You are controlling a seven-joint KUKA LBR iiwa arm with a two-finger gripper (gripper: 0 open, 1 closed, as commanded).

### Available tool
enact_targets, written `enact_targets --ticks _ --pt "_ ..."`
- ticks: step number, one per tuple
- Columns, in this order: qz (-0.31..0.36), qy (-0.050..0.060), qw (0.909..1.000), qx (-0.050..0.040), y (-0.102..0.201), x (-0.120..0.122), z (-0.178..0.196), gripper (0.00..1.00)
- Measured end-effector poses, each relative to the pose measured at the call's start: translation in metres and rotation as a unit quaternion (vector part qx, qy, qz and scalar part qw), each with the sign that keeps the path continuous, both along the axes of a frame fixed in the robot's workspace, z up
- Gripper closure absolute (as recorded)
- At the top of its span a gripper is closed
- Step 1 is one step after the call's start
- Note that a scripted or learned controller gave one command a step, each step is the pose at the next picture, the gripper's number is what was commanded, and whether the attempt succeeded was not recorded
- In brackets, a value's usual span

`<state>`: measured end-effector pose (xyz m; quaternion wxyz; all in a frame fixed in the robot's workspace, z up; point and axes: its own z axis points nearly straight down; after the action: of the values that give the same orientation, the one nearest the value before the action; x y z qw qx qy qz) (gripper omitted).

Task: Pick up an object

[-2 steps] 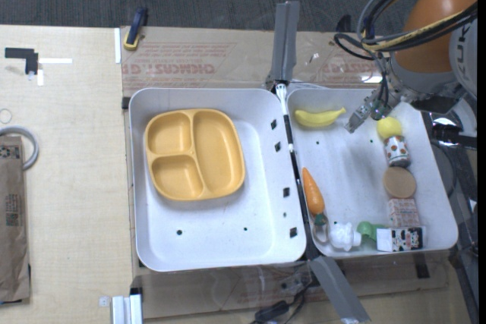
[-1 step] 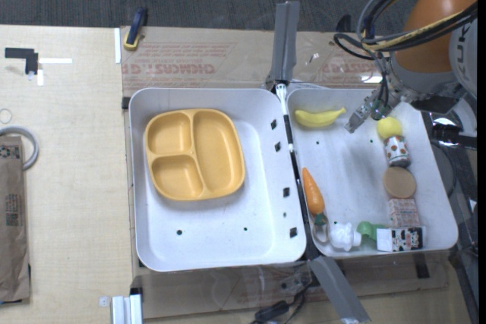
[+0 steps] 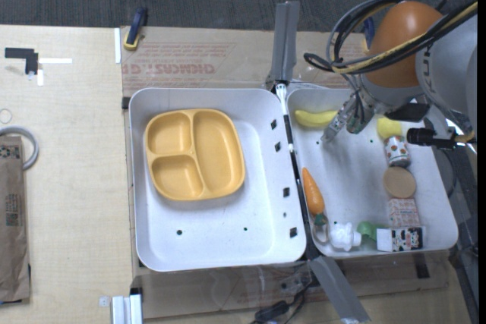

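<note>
The right bin point(image 3: 357, 178) holds several small items. A yellow banana point(image 3: 311, 117) lies at its far left corner. An orange carrot point(image 3: 312, 192) lies along its left wall. My gripper point(image 3: 338, 127) hangs low over the far part of this bin, just right of the banana's end, with nothing visibly held. The grey arm with its orange band point(image 3: 406, 42) reaches in from the right and hides part of the bin's far wall.
On the right side of the bin are a yellow item point(image 3: 388, 126), a small can point(image 3: 396, 152), a brown disc point(image 3: 399, 183) and a printed box point(image 3: 400, 238). A white object point(image 3: 343, 237) and a green piece point(image 3: 367, 228) lie near the front. The left bin point(image 3: 228, 239) holds a yellow divided plate point(image 3: 194, 154).
</note>
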<state>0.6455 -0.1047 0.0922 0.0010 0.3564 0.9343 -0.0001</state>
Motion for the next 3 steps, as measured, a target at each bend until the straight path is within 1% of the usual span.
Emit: enact_targets --ticks 1,2,3 --pt "-0.003 -0.003 1.0 -0.0004 -0.002 0.001 0.011 1.0" --pt "0.182 -0.001 0.9833 -0.0002 -0.006 -0.014 0.001 1.0" --pt "0.012 -0.002 0.9999 -0.0005 -0.003 0.007 0.052 1.0"
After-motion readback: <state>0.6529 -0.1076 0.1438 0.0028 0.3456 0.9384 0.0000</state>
